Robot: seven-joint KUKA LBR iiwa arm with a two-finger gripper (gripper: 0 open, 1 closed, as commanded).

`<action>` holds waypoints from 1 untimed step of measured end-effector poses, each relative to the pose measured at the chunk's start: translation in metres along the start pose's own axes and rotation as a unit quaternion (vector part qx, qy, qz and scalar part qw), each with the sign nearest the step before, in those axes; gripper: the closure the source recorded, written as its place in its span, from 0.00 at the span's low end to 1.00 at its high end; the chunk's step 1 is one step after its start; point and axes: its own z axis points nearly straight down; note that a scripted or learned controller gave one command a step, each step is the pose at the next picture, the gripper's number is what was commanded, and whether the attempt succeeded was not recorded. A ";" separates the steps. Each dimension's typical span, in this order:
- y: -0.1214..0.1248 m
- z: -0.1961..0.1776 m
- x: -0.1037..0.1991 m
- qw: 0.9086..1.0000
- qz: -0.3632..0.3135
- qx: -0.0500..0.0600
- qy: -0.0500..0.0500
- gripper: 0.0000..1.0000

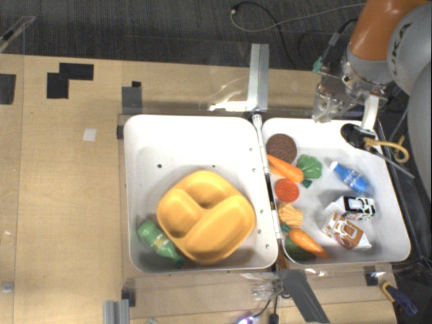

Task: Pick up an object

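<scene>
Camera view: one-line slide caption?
Gripper poised above right bin's back edge; yellow divided dish in left bin.

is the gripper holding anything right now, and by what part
Nothing is held. The gripper hangs above the right bin's far edge with nothing between its fingers.

Grey arm (412,39) w/ orange band, translucent hand (332,103), black cables.

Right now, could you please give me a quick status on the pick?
Pincer over right bin's far rim, nothing between its fingers. Carrot, blue bottle lie untouched. Nothing in the way.
</scene>
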 end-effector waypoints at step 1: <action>-0.014 0.004 0.050 1.000 0.021 0.000 0.000 1.00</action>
